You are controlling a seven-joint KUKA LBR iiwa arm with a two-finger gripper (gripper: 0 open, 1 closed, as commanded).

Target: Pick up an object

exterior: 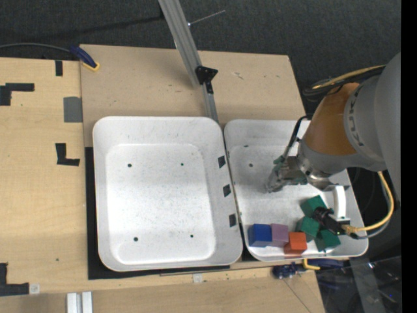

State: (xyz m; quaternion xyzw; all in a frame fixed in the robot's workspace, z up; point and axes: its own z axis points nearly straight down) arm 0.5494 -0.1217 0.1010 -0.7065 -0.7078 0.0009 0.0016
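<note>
Two shallow white bins sit side by side on the wooden tabletop (39, 194), and that pairing reads as a working layout: the left bin (104, 135) offers bare floor, while the right bin (260, 132) holds every candidate for the pick. The grey arm (368, 119) with its orange band reaches in from the right and bends down over the right bin, presumably because that is where the objects lie. Its end effector (279, 180) hangs low over the bin's open middle, near the floor and apart from the pieces; whether its fingers are spread or pressed together cannot be told from this angle, and nothing is visibly between them. The objects crowd the bin's near edge and right corner, likely nudged or slid there against the wall: green blocks (317, 222) stacked loosely in the corner, then a blue cube (260, 234), a pale purple block (279, 234) touching it, and a small orange block (297, 242) just beside that. Judged from this, the pick is not yet made, and the end effector would need to travel toward the near edge, where the wall may hamper a clean grasp.
</note>
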